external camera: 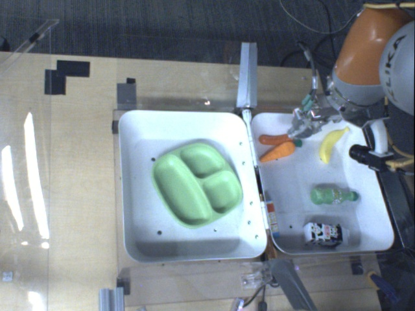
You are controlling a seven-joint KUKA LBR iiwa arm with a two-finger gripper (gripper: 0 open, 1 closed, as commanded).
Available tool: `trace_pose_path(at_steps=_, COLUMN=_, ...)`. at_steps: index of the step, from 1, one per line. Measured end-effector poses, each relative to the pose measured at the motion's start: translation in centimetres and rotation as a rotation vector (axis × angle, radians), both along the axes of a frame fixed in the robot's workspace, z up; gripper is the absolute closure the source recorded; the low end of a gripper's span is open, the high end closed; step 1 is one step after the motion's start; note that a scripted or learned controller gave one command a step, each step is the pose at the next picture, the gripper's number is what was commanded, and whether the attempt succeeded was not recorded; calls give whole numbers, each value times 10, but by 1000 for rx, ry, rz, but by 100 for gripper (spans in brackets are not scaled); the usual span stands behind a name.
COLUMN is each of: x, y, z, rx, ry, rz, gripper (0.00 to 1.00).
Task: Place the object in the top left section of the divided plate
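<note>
Left white bin (133, 173) holds a green three-section plastic plate (196, 183); right white bin (376, 232) holds an orange carrot (277, 151) pointing toward eight o'clock. The metal gripper (305, 123) hangs at the carrot's one o'clock; its opening cannot be made out.

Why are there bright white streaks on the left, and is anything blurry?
Camera view: the streaks look like light glaring off a clear panel; the green divided plate is sharp with soft shadows; the hand near the carrot looks slightly blurred.

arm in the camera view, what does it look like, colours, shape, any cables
The arm is bulky and rounded: a glossy orange band above a grey shell, with part of dark lettering at the frame's right edge. Its end effector is small, bare metal, with thin wiring beside it. A thin black cable loops over the dark floor behind. A black fitting juts out lower down.
</note>
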State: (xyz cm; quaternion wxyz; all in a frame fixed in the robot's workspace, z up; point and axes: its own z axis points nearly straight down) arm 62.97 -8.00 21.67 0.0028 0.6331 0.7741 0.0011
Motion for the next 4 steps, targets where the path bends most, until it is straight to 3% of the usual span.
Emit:
trace_pose_path(at_steps=1, x=7, y=-20, z=25, rx=-1, ry=-3, rz=50, gripper=100)
trace_pose_path(at_steps=2, x=-15, y=43, z=47, rx=3, ry=0, rz=-115, gripper=100)
trace_pose_path(at_steps=3, x=-63, y=119, z=64, rx=3, ry=1, rz=-112, gripper=100)
trace_pose_path(at_steps=4, x=-93, y=179, z=78, rx=4, ry=1, rz=-190, gripper=100)
